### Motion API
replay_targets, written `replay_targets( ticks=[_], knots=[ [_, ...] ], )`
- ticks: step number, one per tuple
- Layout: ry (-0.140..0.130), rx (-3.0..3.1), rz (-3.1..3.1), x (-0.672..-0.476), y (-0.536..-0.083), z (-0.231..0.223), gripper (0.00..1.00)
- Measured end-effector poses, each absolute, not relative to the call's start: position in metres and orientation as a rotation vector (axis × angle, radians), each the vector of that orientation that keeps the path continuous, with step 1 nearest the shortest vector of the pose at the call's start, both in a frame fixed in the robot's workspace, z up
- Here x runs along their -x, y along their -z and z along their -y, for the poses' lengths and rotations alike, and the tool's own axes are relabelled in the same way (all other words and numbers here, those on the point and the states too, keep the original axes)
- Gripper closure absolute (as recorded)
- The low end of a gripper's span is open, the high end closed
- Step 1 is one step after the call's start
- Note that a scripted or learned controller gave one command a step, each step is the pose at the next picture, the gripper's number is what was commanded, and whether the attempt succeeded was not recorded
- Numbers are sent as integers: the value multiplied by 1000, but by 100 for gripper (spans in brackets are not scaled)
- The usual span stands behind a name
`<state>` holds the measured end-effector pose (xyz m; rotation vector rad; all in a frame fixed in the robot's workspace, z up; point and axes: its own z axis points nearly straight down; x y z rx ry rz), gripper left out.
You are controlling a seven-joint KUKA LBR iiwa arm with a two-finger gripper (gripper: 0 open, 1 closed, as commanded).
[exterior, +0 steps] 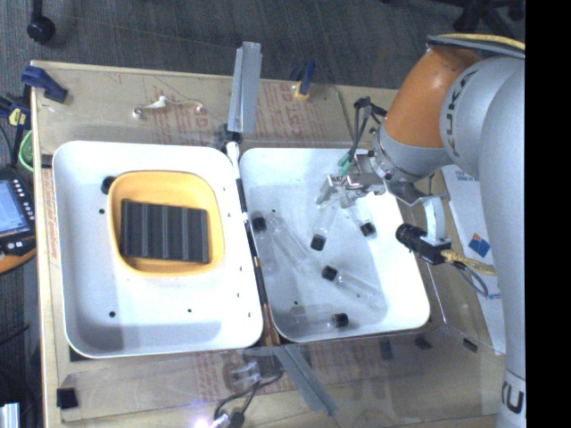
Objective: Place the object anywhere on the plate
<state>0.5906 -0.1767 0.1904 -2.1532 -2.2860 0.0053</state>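
Gripper (343, 188) hangs over the right bin (406, 306); finger state can't be told. Clear vials w/ black caps lie below the fingers, nearest one (319, 233) just under. Yellow plate (161, 185) sits far left. Should drop straight, centre on one vial.

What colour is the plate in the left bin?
Yellow-orange plate, dark ribbed centre; seen in camera view.
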Motion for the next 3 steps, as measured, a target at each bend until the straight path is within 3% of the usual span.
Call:
replay_targets(
  ticks=[1,2,3],
  knots=[
    [-4,1870,2519,-609,-191,79,100],
    [-2,1861,2529,-620,-223,0,100],
    [-3,1861,2529,-620,-223,0,0]
  ],
)
